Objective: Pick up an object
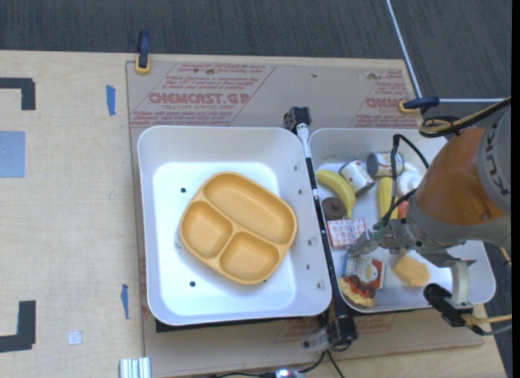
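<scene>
My gripper (367, 242) hangs low over the middle of the right bin (486, 287), with the orange-banded arm coming in from the right. Just left of it lies a red and white packet (344, 231). Below it lies a colourful wrapper (362, 280). A yellow lumpy piece (411, 270) sits to the lower right of the gripper. At the back of this bin are a banana (339, 188), a second yellow banana (384, 197), a small tin (355, 174) and a brown round thing (331, 206).
The left bin (154, 206) bears a yellow three-part plate (237, 227). A black divider bar (313, 189) runs between the two bins. Wooden bench top spreads out to the left.
</scene>
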`<state>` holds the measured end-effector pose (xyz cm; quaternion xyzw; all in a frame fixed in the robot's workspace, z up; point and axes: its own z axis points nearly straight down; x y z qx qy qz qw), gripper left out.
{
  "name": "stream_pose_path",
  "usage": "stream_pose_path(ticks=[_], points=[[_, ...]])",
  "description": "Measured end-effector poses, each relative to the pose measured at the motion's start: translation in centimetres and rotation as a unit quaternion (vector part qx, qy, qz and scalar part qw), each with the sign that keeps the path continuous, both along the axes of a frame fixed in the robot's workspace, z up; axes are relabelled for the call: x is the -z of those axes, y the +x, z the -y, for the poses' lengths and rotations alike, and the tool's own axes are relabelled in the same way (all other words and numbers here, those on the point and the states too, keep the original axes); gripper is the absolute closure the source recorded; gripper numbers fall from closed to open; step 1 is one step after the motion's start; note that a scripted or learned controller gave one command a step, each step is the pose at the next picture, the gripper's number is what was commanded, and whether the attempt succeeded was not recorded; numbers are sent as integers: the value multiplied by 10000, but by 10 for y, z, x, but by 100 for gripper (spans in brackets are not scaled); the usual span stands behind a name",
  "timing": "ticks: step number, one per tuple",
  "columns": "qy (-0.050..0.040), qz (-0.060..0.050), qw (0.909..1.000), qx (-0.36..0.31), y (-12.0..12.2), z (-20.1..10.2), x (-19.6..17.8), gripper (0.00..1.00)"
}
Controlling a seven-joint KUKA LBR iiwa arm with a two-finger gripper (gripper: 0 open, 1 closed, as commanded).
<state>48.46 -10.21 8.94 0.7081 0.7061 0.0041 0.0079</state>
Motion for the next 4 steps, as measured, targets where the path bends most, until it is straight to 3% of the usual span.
stream_pose_path(ticks=[1, 2, 3, 4], points=[[17, 18, 10000, -13, 2, -2, -10, 100], [28, -74, 10000, -21, -4, -36, -96, 100], [17, -73, 10000, -15, -5, 28, -100, 100], [25, -77, 10000, -22, 37, -28, -107, 100]])
